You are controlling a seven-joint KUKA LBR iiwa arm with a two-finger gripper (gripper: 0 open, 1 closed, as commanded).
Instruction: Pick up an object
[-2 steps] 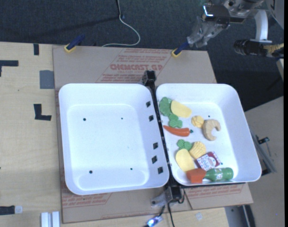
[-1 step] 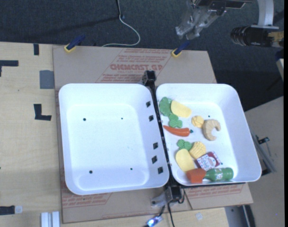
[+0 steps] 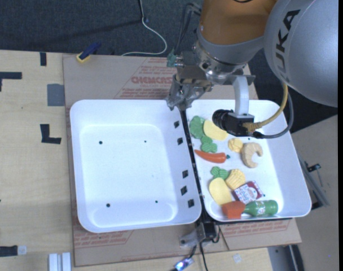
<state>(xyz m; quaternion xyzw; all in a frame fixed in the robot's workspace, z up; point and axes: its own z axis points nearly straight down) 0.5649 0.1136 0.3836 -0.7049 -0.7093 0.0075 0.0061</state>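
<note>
Lying in right bin [image 3: 293, 168]: slim red-orange chili [image 3: 210, 156].

Arm [image 3: 307, 33] lettering: we read "UKA" on the grey casing.
Cardboard [image 3: 143, 79] print: we see red, mirrored letters, unreadable.

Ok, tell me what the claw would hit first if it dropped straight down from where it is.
Probably the rim where the two bins meet, beside the green toy; the claw hangs just above it, though depth is unclear.
</note>
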